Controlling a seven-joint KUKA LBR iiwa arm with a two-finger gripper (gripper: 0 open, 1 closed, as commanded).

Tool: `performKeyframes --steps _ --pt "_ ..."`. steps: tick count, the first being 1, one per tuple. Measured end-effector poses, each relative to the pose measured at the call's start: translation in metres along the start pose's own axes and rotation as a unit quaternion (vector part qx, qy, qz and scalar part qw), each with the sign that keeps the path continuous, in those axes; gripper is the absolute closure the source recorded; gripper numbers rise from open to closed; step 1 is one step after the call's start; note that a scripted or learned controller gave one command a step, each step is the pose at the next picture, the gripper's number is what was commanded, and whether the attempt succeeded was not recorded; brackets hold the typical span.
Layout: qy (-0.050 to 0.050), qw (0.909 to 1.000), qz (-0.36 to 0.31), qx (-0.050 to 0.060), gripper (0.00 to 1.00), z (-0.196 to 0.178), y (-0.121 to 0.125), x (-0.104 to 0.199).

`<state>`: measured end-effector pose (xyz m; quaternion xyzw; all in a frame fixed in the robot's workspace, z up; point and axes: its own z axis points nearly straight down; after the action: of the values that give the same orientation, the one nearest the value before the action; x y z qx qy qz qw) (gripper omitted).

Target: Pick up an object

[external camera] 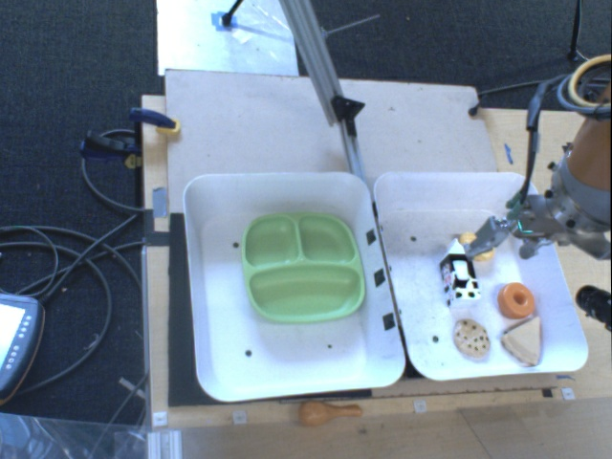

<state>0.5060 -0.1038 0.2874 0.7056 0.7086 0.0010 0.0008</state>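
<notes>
Hovering hand [509,235] just beside yellow object [477,248].

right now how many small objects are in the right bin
5: a milk carton mid-bin, orange donut right of it, cookie and sandwich wedge along the front, and a yellow item partly hidden under the gripper.

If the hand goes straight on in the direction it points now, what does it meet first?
Probably the yellow object just ahead of the hand, with the milk carton close behind it. Height above the bin is unclear.
</notes>
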Motion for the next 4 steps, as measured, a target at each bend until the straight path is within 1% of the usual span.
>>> performKeyframes --steps 1,2,3,4 --pt "0.0 1.0 0.001 0.0 0.0 0.0 0.0 0.0" --pt "0.0 1.0 0.002 0.003 0.0 0.056 0.009 0.002" --pt "0.0 1.0 0.002 0.004 0.0 0.112 0.01 -0.007" --pt "-0.003 1.0 0.003 -0.002 0.0 0.169 0.017 -0.013"
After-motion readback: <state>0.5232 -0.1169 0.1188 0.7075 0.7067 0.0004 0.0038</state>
